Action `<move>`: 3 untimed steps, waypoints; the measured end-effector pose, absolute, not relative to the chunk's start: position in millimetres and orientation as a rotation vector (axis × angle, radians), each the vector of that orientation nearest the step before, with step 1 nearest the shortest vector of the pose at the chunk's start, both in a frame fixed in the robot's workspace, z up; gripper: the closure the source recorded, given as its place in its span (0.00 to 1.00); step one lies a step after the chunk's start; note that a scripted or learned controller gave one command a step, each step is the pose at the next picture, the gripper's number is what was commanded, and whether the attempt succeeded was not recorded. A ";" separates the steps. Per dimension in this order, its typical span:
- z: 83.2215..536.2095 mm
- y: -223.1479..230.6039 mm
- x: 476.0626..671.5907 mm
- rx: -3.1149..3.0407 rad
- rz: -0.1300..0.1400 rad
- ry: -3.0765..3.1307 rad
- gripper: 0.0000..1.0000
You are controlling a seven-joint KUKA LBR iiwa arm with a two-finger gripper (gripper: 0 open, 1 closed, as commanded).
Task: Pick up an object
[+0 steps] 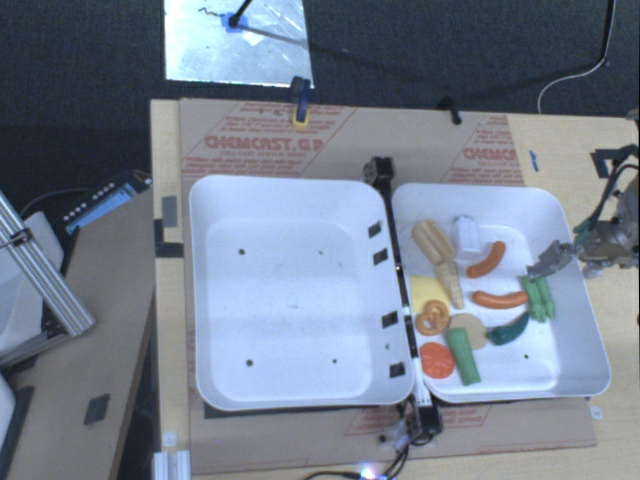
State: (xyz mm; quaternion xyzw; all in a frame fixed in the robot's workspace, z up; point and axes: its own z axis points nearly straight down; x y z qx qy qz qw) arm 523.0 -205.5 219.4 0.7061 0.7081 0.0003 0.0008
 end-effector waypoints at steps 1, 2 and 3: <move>230.6 -205.6 524.0 2.211 0.004 2.225 1.00; 239.9 -206.1 506.6 2.218 0.003 2.222 1.00; 250.6 -205.9 508.3 2.211 0.006 2.224 1.00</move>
